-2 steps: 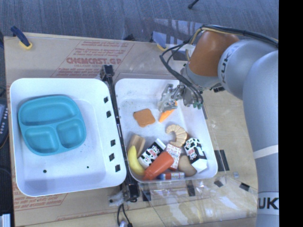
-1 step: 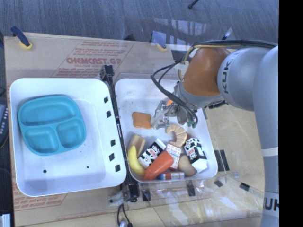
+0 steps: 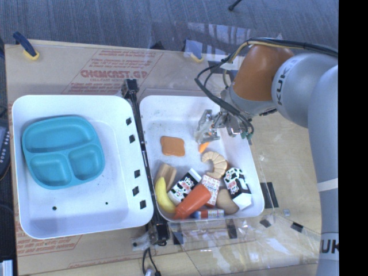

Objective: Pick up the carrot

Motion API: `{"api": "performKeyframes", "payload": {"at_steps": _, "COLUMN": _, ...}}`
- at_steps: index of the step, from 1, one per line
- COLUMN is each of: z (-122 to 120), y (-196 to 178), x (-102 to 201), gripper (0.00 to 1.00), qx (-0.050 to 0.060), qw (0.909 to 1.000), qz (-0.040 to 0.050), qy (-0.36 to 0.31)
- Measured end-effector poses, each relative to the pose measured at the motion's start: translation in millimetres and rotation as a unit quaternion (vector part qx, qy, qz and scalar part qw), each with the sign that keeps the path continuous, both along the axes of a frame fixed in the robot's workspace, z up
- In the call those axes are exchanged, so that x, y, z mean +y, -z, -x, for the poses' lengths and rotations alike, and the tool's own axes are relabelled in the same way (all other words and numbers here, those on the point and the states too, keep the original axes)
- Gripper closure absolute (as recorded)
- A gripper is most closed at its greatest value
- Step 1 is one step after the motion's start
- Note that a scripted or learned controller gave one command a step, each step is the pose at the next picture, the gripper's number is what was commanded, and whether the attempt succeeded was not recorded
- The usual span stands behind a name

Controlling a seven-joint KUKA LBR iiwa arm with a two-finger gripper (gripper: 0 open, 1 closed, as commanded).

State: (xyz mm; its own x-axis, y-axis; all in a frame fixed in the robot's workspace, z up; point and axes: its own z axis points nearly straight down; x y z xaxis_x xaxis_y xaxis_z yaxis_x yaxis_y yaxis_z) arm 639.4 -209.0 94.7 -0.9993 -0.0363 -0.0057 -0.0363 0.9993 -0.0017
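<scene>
One orange carrot (image 3: 194,202) lies slanted among toys in the right bin (image 3: 150,119); whether the hand (image 3: 207,130) is wide or narrow is unclear.

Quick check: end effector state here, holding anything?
End effector: cannot be told whether open or closed; nothing visibly held. It hovers in the right bin, above the carrot.

On the table there are two white bins, the left bin (image 3: 34,214) and the right bin (image 3: 167,111). The left bin holds one blue tray (image 3: 62,150) with three compartments. In the right bin lie one carrot (image 3: 194,202), one banana (image 3: 163,194), one croissant (image 3: 217,161), one brown toast piece (image 3: 172,146) and two milk cartons (image 3: 184,187) (image 3: 236,186).
</scene>
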Motion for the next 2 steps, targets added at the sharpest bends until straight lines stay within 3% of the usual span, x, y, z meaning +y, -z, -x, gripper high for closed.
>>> {"api": "performKeyframes", "payload": {"at_steps": 1, "z": 50, "y": 3, "x": 41, "gripper": 0.0, "qx": 0.003, "qw": 0.9996, "qz": -0.0016, "qy": -0.029}}
{"api": "performKeyframes", "payload": {"at_steps": 2, "z": 47, "y": -10, "x": 41, "gripper": 1.0, "qx": 0.0, "qw": 0.9995, "qz": -0.0005, "qy": -0.031}}
